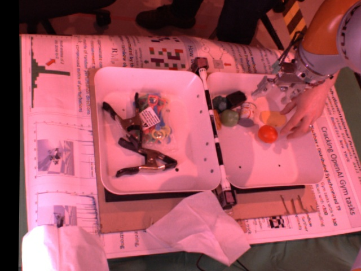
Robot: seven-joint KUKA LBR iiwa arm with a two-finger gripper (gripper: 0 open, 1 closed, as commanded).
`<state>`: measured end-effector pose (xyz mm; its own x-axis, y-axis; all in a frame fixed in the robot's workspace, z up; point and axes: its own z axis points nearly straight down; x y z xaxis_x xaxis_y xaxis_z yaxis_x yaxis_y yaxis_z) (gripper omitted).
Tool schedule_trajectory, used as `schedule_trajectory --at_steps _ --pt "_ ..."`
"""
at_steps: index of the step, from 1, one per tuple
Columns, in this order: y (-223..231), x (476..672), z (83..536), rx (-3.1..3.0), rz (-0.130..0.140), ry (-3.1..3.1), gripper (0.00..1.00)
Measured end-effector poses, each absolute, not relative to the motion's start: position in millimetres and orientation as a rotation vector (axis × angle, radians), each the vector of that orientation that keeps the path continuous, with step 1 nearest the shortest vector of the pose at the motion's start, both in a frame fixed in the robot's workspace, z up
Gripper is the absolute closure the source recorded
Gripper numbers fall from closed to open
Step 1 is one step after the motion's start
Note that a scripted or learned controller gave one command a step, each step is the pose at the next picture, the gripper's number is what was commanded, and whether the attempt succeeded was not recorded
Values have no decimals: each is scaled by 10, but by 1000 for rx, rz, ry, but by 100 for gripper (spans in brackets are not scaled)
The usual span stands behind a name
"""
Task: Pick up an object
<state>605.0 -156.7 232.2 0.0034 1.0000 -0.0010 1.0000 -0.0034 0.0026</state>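
The right bin (271,168) holds several small objects: a black block (235,99), a dark teal ball (219,103), a green ball (229,118), a pale yellow piece (273,118) and an orange ball (267,134). My gripper (277,86) hovers over the far right part of this bin, above and right of the cluster, with nothing seen held in it. The left bin (186,162) contains dark pliers-like tools (144,160) and a bag of coloured rings (155,117).
A person's hand (304,110) reaches into the right bin, touching near the yellow piece and orange ball, just below my gripper. A black-and-white marker (215,131) lies along the seam between the bins. Crumpled tissue (197,229) and white cloth (62,250) lie at the front.
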Motion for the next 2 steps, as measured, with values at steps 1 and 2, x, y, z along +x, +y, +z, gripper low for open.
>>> schedule_trajectory --at_steps 1,2 --pt "-1567 6050 2323 2223 2 2216 0" --pt "-1545 6098 1904 2225 -4 2218 0"
